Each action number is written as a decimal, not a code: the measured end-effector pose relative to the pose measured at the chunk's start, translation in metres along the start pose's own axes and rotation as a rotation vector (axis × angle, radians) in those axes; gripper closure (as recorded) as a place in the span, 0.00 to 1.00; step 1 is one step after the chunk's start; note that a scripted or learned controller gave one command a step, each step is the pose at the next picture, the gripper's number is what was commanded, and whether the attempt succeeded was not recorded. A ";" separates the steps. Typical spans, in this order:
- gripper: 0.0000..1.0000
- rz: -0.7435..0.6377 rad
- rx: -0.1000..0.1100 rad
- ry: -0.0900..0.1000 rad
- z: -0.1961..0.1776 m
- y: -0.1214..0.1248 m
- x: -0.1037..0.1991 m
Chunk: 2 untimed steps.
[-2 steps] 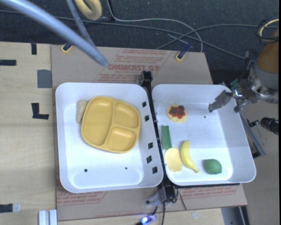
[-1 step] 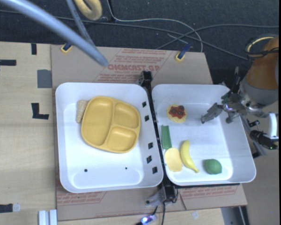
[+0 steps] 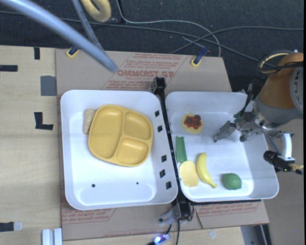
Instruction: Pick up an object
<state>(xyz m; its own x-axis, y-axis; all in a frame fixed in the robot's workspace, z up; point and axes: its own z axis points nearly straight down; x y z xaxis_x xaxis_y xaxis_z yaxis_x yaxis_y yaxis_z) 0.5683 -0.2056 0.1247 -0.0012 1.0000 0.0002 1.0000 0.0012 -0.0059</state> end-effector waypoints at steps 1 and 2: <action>1.00 -0.002 -0.004 -0.001 -0.013 0.001 0.000; 1.00 0.000 -0.011 -0.002 -0.074 0.006 -0.005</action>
